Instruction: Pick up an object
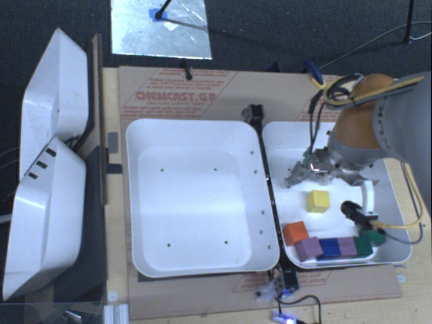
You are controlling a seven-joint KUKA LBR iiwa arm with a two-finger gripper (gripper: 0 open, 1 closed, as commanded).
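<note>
My gripper [298, 173] hangs low over the upper left part of the right bin [283, 135], reaching in from the right under the grey arm and its orange band. A yellow cube [318, 200] lies just below and right of it, apart from it. Along the bin's front wall sit an orange block [295, 232], a purple block [308, 248], a blue block [329, 248], a second purple block [347, 246] and a green block [365, 242].
The left bin [145, 137] stands beside the right one, their walls meeting at a black divider [268, 181]. Cables [317, 106] loop from the arm over the right bin's back edge. Two spare white bins [47, 181] lean at far left.
</note>
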